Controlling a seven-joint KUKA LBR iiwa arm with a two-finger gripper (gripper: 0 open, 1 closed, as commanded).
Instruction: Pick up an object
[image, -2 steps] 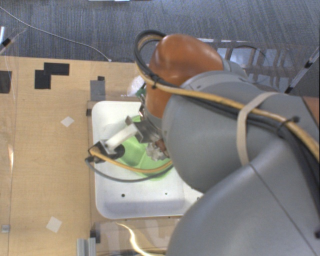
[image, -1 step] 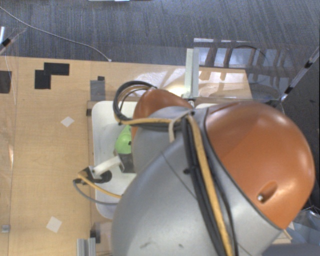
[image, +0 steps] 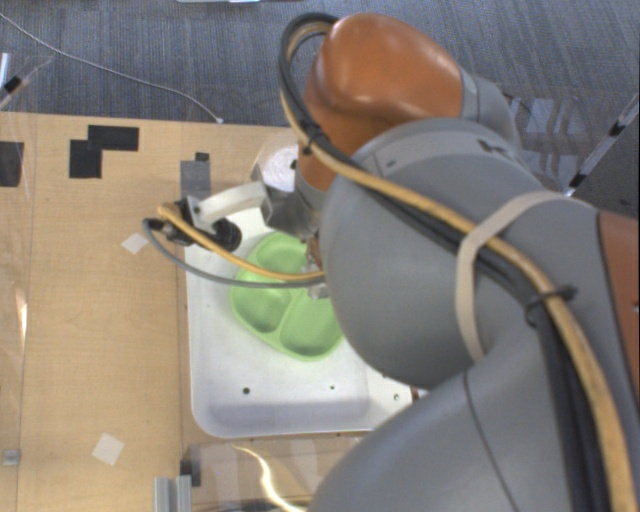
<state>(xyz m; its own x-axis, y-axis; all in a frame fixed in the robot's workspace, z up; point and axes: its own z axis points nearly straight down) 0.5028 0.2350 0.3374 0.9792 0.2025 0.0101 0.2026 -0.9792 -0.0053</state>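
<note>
A light green divided dish (image: 283, 307) lies in the white bin (image: 262, 404), near its middle. The grey arm with its orange band comes in from the right and covers much of the bin. The gripper (image: 300, 232) hangs just above the dish's far edge, mostly hidden behind the wrist housing and cables. Nothing shows between it and the dish that I can make out.
A bundle of yellow and black cables (image: 190, 232) loops out left of the wrist over the bin's left rim. Black marker shapes (image: 100, 148) sit on the wooden bench at the far left. Small paper squares (image: 107, 449) lie on the bench.
</note>
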